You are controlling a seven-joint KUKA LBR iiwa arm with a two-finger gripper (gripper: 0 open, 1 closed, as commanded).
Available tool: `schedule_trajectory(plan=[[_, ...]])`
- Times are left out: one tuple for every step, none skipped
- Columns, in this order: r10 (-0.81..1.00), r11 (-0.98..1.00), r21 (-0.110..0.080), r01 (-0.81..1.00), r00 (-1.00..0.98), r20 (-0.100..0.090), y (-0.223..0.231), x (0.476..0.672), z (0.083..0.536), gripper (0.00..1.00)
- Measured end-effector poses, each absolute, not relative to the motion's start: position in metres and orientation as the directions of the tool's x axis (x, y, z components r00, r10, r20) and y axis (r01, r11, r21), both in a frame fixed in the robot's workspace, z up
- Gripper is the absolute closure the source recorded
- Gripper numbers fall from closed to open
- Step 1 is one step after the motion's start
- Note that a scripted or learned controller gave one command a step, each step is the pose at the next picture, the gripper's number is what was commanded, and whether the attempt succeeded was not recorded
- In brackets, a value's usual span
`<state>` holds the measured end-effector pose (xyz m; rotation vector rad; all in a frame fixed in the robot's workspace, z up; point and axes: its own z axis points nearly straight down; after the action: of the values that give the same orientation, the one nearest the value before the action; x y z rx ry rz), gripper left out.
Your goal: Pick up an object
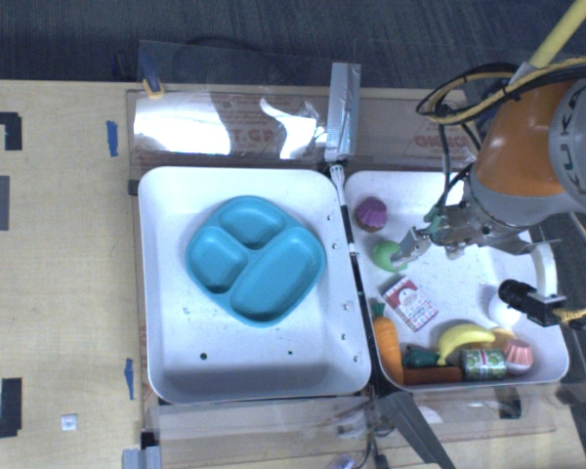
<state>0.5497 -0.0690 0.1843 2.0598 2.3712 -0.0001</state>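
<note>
A: Where are we? Our hand [417,243] sits low in the right bin [552,262], its tip touching or just beside the green ball [386,254].

B: Is the ball between the fingers?

A: We can't tell; the tip is small and blurred here, so whether the hand is open or closed stays unknown. We wouldn't claim a hold.

B: Then how do we do this step well?

A: We judge the green ball the likeliest pick. It lies near the bin's left wall, with the purple ball [371,213] just above it and the red packet [410,304] below. We should centre on it so the fingers straddle it, not push it; a round thing will roll toward the wall if struck on one side. We close gently, then lift straight up, clear of the purple ball.

B: And the other things?

A: The banana [466,338], can [486,362] and carrot [388,348] crowd the near edge, touching one another; harder to pick. The blue plate [257,259] lies in the left bin [166,291].

B: Any writing?

A: "KU" shows on our arm [532,154]. The packet and can bear print, too small to read.
</note>
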Motion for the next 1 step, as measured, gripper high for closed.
schedule_trajectory(plan=[[1.000,-0.022,0.002,1.000,0.022,0.000,-0.1013,0.5212,0.1043,0.00]])
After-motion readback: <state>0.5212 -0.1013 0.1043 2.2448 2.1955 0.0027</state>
